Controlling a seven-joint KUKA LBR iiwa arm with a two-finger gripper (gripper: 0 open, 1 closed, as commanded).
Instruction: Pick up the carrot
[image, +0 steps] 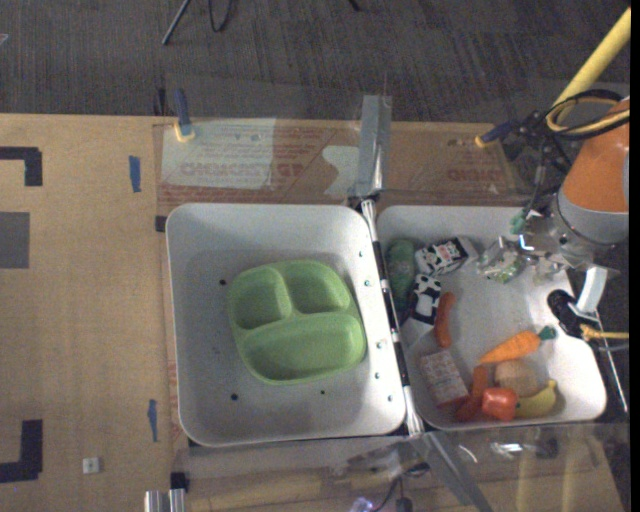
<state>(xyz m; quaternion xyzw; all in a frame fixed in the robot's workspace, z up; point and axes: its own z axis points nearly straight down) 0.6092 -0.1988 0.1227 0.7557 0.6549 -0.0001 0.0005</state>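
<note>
The carrot is orange with a green top. It lies in the right bin toward the near right, tilted, its green end pointing right and up. My gripper hangs over the far right part of that bin, beyond the carrot and apart from it. Nothing shows in its grasp. The grey arm with its orange band comes in from the upper right.
Round the carrot lie a beige roundish piece, a banana, a red pepper, a red sausage, a flat packet, cow-patterned cartons and a green vegetable. The left bin holds a green divided plate.
</note>
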